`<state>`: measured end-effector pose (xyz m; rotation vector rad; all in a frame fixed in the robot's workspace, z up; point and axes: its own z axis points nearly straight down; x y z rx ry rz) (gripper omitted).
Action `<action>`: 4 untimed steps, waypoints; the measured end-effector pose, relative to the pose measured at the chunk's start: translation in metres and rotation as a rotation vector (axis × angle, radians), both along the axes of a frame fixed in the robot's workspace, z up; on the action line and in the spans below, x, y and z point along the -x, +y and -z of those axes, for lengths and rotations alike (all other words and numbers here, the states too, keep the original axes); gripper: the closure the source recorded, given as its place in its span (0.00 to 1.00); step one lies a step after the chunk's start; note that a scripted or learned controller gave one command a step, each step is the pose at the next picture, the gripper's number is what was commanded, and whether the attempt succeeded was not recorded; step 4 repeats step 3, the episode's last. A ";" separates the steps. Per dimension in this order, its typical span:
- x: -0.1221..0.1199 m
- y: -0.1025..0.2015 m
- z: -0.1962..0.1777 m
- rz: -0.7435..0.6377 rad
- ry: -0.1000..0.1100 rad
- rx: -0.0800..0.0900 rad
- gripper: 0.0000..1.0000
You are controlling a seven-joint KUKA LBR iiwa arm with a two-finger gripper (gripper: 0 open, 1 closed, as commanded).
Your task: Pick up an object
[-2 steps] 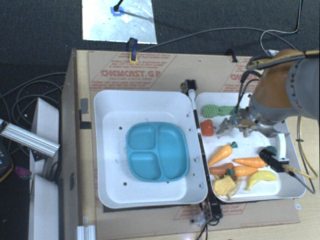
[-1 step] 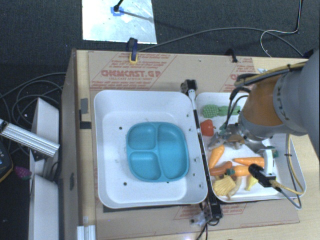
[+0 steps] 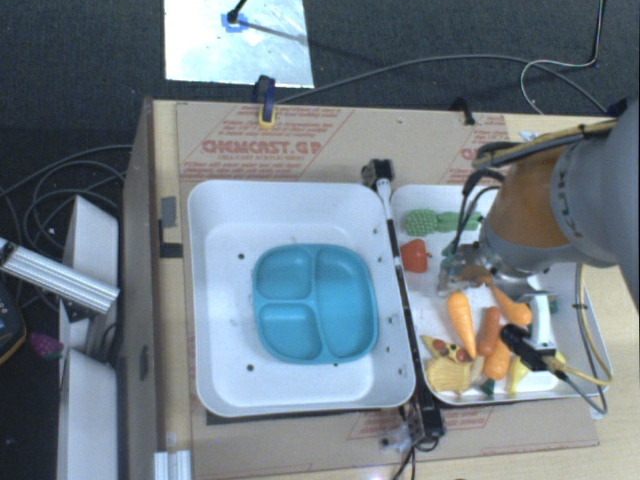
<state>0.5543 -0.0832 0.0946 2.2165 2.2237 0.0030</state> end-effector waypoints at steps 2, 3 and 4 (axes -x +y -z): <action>-0.031 0.063 -0.119 -0.001 0.000 0.000 1.00; -0.028 0.100 -0.167 -0.002 0.000 -0.001 1.00; -0.028 0.100 -0.167 -0.002 0.000 -0.001 1.00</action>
